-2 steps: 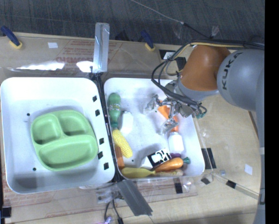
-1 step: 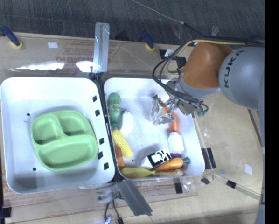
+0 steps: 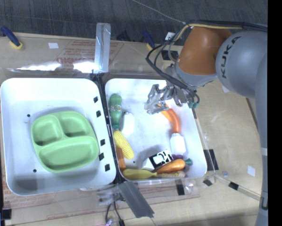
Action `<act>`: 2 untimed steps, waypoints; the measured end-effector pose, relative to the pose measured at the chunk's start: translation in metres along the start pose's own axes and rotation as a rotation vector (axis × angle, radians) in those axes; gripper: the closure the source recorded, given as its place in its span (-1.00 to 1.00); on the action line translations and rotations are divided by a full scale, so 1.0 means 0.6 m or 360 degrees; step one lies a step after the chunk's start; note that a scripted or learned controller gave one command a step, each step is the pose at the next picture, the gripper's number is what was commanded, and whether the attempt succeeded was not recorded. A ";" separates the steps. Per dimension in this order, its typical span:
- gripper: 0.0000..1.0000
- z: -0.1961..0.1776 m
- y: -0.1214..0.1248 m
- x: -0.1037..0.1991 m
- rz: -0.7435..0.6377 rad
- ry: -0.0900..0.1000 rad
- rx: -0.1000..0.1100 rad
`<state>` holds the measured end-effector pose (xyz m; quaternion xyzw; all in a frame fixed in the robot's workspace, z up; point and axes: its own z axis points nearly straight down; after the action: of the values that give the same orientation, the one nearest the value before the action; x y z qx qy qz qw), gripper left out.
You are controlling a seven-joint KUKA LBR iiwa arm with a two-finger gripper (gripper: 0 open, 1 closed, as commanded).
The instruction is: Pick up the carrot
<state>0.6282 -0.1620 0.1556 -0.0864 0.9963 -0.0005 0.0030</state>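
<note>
In the right bin point(image 3: 197, 126), an orange tapered carrot point(image 3: 171, 165) with a green stub lies along the front wall, beside a black-and-white block. A second, curved orange piece point(image 3: 174, 120) lies further back near the right wall. My gripper point(image 3: 157, 102) hangs low over the bin's back middle. Its tip is just left of that curved piece's upper end and well away from the carrot at the front. I see nothing clearly between the fingers.
The right bin also holds a green bottle point(image 3: 115, 106), a corn cob point(image 3: 123, 144), a white bottle point(image 3: 177, 142), a yellow banana point(image 3: 137, 173) and a thin orange stick point(image 3: 120, 157). A green divided plate point(image 3: 65, 140) sits in the left bin point(image 3: 9, 126).
</note>
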 end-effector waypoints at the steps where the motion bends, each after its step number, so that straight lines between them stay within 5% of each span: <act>1: -1.00 0.001 -0.001 0.001 0.0000 0.0002 0.0000; 2: -1.00 0.110 -0.086 -0.032 0.0099 0.0013 -0.0003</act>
<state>0.6563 -0.2095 0.0898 -0.0554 0.9985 0.0003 -0.0011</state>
